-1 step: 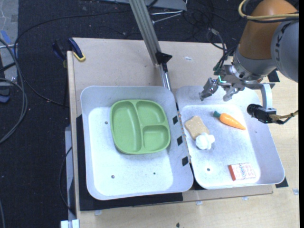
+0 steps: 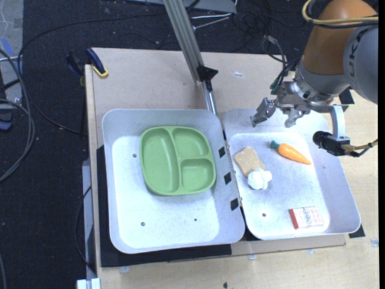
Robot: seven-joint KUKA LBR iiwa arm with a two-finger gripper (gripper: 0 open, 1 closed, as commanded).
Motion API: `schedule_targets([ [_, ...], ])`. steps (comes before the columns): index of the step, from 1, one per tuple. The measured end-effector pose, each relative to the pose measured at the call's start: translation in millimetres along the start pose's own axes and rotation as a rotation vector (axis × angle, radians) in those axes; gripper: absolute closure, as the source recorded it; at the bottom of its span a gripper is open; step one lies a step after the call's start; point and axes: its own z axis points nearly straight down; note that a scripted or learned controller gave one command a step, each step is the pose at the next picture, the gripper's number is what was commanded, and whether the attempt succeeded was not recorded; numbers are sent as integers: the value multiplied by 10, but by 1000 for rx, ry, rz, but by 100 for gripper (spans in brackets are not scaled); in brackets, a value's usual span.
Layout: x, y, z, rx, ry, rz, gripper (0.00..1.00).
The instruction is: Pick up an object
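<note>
Dark speckled floor with cables surrounds the pale wooden bench (image 2: 156,77). At the right bin's (image 2: 337,191) far edge the gripper (image 2: 277,117) hangs, fingers spread and bare, near a smooth tapered carrot (image 2: 293,153).

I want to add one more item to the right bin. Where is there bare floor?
Bare floor lies between the white lump and the red-and-white packet, along the near-left. It is crowded further back: tan cracker, orange toy carrot, open gripper above.
</note>
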Motion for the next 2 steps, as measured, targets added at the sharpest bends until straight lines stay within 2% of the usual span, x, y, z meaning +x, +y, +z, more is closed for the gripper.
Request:
schedule_targets([
  [2,-81,92,1170,5,0,2,0],
])
